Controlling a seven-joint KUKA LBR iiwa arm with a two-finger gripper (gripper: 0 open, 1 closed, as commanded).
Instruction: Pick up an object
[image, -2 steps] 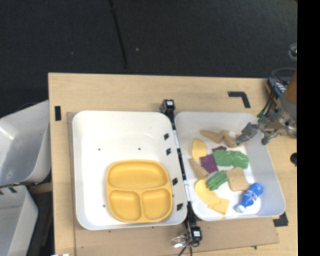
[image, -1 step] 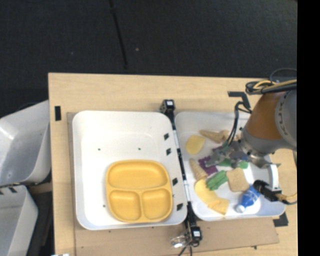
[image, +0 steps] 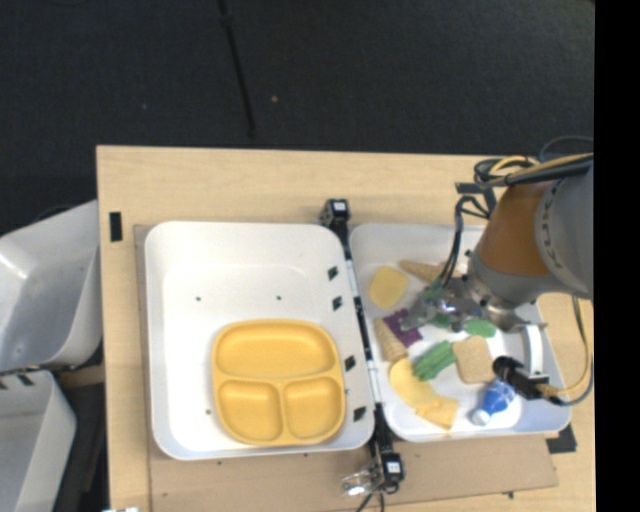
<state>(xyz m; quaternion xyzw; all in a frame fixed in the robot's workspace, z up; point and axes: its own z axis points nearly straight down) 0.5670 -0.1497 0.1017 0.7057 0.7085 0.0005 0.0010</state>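
Purple piece (image: 403, 323) in right bin (image: 400, 420), touching the hand (image: 432, 306); hand's grip state cannot be told. Yellow disc (image: 389, 287) behind it, green piece (image: 433, 359) and tan square (image: 472, 360) nearer, blue item (image: 494, 403) beyond. Yellow tray (image: 277, 382) in left bin (image: 170, 300).

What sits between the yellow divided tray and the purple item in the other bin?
In the camera view: bare floor of the left bin, then the bins' adjoining rims, between yellow tray and purple item.

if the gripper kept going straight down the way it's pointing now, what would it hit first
Most likely the purple piece in the right bin: the gripper hangs just above and beside it. Depth is hard to judge from this slant, so the green piece is also possible.
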